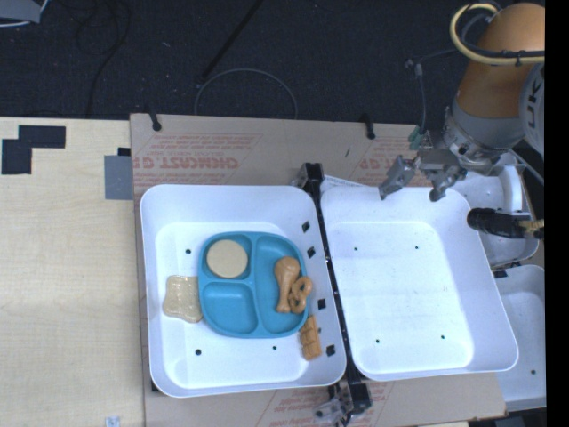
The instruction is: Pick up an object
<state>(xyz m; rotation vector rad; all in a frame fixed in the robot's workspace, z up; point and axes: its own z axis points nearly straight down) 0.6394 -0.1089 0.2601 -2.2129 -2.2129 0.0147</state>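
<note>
Nearest the lens, at the left bin's [169, 229] lower edge, a small tan lumpy piece [309, 338] lies against the wall that divides the two bins. Further left on the same floor, a pale beige, roughly square slab [183, 298] touches the outer left side of a blue divided tray [253, 314]. One compartment of that tray, at upper left, holds a round cream-coloured disc [226, 258]; its right compartment holds a brown, knobbly, twisted item [292, 284], something like a pretzel or a drumstick, though its exact form is hard to make out. Right of the divider sits the right bin [480, 327], a white floor with a few dark dots. Over its far rim hangs the gripper [418, 181], its two grey fingers spread apart with nothing between them. Above it the arm's orange band [505, 56] is cut off by the frame's edge.
</note>
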